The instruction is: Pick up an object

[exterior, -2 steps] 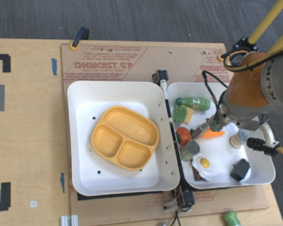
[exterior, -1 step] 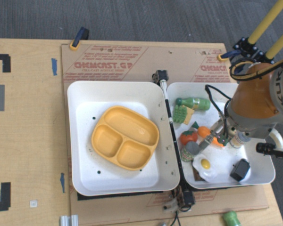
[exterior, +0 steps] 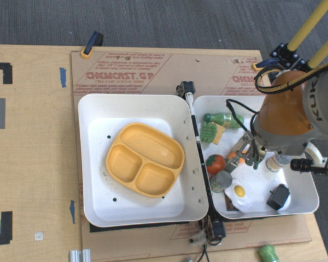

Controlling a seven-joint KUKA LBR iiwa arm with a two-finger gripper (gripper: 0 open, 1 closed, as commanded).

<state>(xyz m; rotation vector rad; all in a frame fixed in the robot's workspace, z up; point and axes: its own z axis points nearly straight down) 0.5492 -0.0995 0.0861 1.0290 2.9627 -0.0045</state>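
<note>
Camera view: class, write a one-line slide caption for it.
Gripper hovers low among toys in the right bin near a red tomato; yellow divided plate fills left bin.

The arm (exterior: 287,113) is cut off by the right edge and covers the far right part of the right bin (exterior: 303,206). The gripper (exterior: 246,156) is small and cluttered; the state of the jaws cannot be determined. A green object (exterior: 268,252) below the jaws is cut off by the bottom edge. Small items beside the jaws are too small to identify.
</note>
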